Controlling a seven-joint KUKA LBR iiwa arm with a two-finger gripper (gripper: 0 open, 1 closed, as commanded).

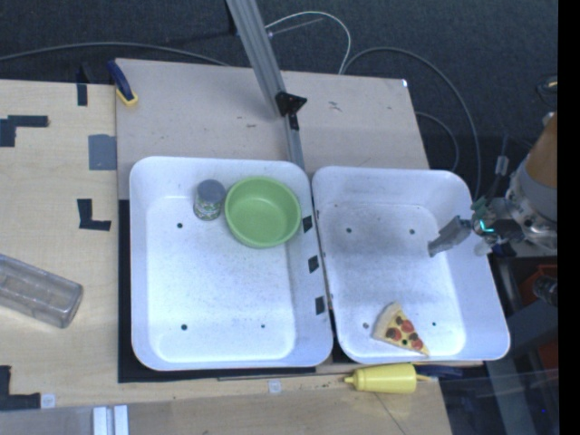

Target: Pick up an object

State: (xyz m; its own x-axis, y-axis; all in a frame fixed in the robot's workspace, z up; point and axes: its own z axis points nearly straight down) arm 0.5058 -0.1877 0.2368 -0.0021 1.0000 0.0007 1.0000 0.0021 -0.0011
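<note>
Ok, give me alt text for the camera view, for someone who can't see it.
Two white bins sit side by side; the gripper hangs over the right bin, holding nothing, with a toy pizza slice in that bin's near corner. The left bin holds a green bowl and a small can.

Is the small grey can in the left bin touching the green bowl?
Cannot tell. In the camera view the grey can stands right beside the green bowl; their outlines meet, but no gap or contact shows plainly.

No legible text, label, brand or number on the bins [145, 243], bench or objects; resolution too coarse.
</note>
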